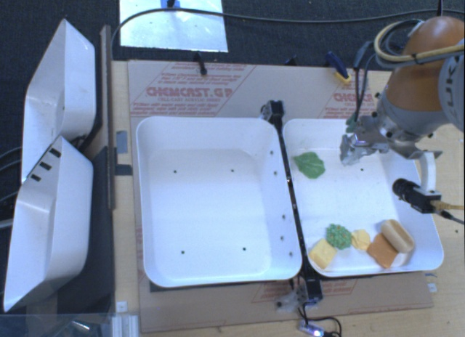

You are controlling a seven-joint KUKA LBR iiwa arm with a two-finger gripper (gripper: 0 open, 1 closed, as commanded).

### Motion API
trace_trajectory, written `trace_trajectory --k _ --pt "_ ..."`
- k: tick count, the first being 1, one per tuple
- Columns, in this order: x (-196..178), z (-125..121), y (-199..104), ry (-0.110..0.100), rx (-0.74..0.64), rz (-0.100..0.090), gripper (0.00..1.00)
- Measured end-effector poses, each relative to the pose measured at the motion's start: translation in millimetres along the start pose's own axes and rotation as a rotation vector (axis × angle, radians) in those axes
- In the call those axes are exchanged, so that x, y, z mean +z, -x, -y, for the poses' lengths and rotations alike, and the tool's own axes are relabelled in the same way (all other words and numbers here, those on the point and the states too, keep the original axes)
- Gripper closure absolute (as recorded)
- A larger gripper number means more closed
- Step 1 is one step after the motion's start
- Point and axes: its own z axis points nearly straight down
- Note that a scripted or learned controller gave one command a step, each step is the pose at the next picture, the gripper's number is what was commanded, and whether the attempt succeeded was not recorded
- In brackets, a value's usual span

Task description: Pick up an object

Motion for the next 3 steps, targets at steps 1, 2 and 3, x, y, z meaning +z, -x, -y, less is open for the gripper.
trace_trajectory --k 1,2,3 --pt "-3.6 -14.1 -55.9 0.000 -0.001 -0.001 1.00" --pt "-11.8 -16.0 -106.0 0.000 -0.001 0.000 1.00" --pt "-5.6 -17.9 -168.6 -0.001 -0.001 -0.001 1.00"
